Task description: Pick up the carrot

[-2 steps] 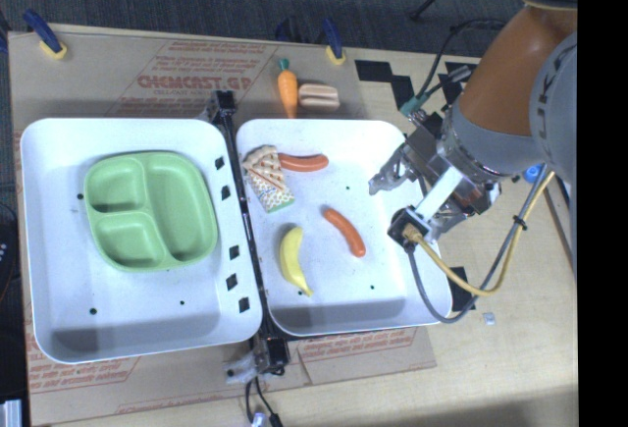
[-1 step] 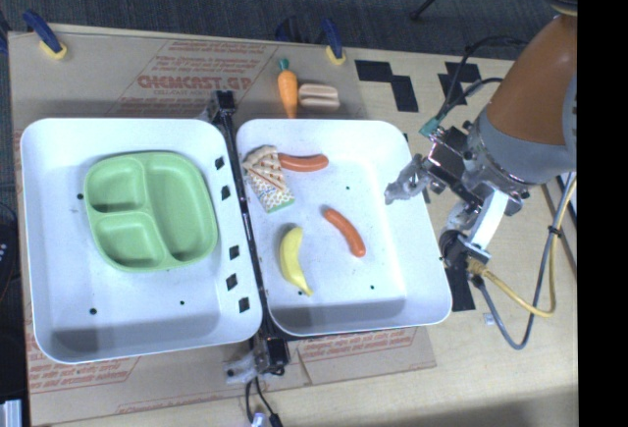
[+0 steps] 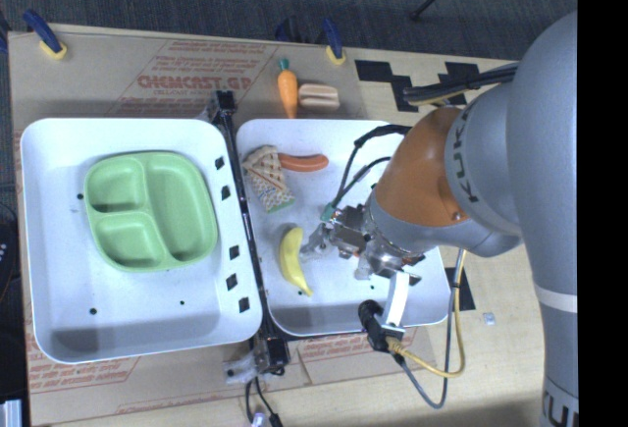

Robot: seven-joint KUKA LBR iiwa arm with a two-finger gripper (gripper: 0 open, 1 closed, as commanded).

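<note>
We see the carrot [image 3: 287, 91] lying on the counter [image 3: 177, 72] just beyond the right bin [image 3: 432, 309], beside a small sandwich [image 3: 318, 97]. Our tool [image 3: 329, 237] hangs over that bin near the banana [image 3: 293, 261]; whether it is wide or narrow we cannot tell

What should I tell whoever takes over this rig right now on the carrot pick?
Gripper: low inside the right bin, next to the banana; nothing seen between its fingers, open or shut unclear.
Carrot: outside the bins, on the bench just beyond the right bin's far rim, beside a small sandwich toy.
Done: nothing; carrot untouched.
Left: lift out of the bin, move over to the carrot, grasp, raise.
</note>
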